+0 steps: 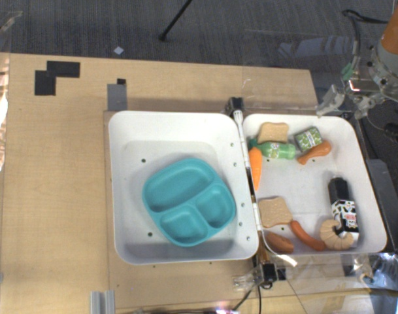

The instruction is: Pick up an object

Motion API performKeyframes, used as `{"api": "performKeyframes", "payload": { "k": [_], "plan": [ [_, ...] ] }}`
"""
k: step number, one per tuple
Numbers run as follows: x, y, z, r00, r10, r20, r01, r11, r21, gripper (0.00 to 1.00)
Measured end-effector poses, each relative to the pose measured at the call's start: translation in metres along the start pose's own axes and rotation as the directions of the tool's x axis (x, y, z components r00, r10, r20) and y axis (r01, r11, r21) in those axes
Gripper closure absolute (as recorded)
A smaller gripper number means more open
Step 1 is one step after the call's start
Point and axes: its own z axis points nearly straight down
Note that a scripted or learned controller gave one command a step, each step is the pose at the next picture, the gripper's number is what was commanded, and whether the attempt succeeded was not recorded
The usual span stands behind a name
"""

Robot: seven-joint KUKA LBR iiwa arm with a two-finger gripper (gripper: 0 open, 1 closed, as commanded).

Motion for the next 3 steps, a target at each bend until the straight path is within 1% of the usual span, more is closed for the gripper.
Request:
{"api": "performKeyframes", "payload": {
  "k": [1, 2, 3],
  "plan": [
    [-0.015, -0.035, 0.09, 0.998, 0.062, -0.002, -0.062, 0.998, 0.01, 0.0],
    [-0.002, 0.008, 0.175, 0.992, 0.125, 0.005, -0.124, 0.992, -0.027, 0.0],
    [-0.026, 0.033, 0.183, 0.967, 0.253, -0.016, -0.253, 0.967, 0.007, 0.0]
  ]
}}
